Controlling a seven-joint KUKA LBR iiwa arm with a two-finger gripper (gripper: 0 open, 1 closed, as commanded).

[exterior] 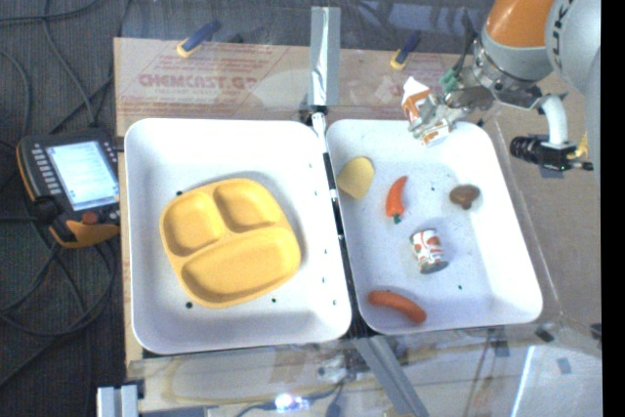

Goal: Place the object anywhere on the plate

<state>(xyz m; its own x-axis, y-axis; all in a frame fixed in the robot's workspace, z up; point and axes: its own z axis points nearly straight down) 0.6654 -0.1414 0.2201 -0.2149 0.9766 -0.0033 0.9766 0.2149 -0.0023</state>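
Note:
A yellow divided plate lies in the left white bin. My gripper hovers over the far edge of the right bin, well to the right of the plate. It is shut on a small white carton with an orange top, which hangs tilted between the fingers above the bin's rim.
In the right bin lie a pale yellow round piece, a red-orange pepper, a brown lump, a small can and a red sausage. A metal divider runs between the bins. A teach pendant sits left of the bench.

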